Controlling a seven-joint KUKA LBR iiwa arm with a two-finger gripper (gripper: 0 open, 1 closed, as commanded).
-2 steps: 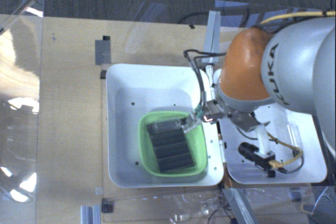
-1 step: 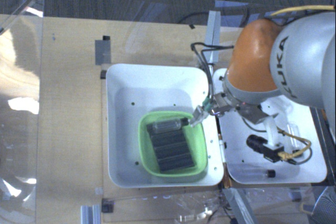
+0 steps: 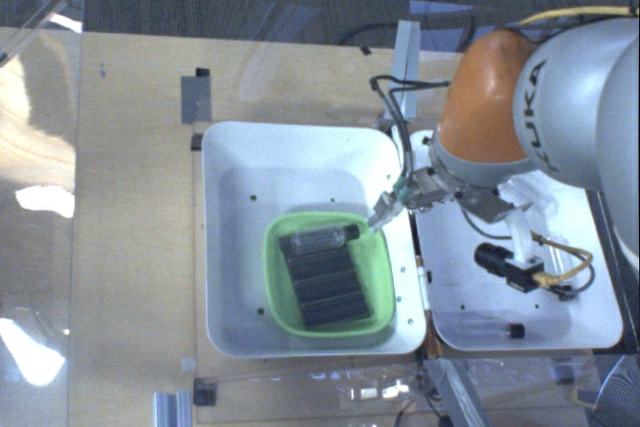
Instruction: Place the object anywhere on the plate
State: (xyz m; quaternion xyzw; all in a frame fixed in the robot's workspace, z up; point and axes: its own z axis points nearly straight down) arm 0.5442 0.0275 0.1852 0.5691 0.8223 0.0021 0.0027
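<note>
A green plate sits in the front half of the left white bin. On the plate lies a dark ribbed block. A see-through tube with a dark cap lies across the plate's far side, just beyond the block. My gripper hangs over the plate's far right rim, close to the capped end of the tube. I see nothing held in it. The orange band and grey arm cover the space between the two bins.
The right white bin lies under the arm. A small pale tube with a dark end lies near its front wall. The wall between the bins runs just right of the plate.
</note>
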